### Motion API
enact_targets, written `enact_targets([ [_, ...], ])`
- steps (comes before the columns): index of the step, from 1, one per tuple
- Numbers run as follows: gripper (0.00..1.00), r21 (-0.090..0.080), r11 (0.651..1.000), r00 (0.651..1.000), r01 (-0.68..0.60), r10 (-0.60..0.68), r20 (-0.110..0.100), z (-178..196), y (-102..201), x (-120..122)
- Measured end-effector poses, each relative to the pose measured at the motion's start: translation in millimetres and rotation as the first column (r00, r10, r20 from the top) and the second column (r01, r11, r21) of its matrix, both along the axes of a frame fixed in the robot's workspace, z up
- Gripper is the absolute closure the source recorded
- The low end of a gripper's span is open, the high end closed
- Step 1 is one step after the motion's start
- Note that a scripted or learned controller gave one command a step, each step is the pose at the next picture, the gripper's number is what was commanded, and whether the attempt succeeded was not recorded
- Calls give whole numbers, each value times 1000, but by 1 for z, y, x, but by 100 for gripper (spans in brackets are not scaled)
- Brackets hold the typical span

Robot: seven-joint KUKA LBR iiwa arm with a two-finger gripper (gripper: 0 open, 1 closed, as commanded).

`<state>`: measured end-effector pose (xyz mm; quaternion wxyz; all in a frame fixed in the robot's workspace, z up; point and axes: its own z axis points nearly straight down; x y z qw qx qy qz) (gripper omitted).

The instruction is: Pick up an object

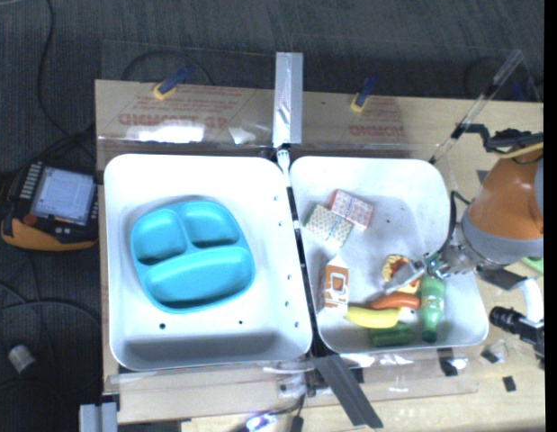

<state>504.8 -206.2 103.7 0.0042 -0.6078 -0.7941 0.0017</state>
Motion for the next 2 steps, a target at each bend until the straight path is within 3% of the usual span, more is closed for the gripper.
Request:
enact_targets([
  [1,100,5,1000,1000,-1,1,-6,5,2,-1],
  [2,0,5,1000,1000,-1,1,-7,5,2,-1],
])
